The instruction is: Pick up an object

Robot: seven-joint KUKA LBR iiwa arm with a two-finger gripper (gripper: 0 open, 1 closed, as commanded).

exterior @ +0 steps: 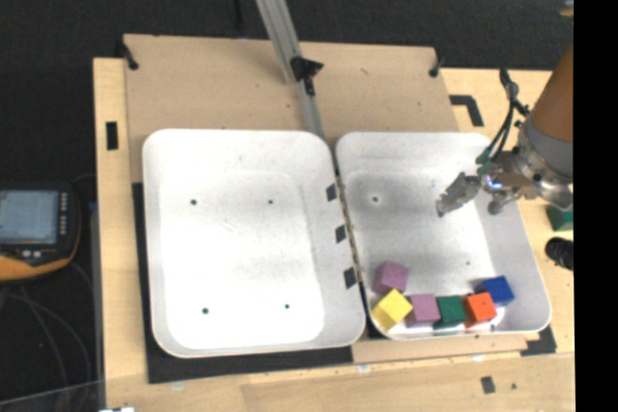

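Gripper (470, 191) over right bin's (415, 150) far-right area, jaws apart and empty, blocks (439, 307) bunched along bin's near edge, well apart from jaws toward near side, purple block (391, 276) closest.

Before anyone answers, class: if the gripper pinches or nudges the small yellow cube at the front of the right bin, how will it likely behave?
The small yellow cube looks rigid with flat faces, so it would probably slide rather than roll. It seems light for its size. It sits against the pale purple cube by the right white bin's front wall, so a push may jostle that neighbour.
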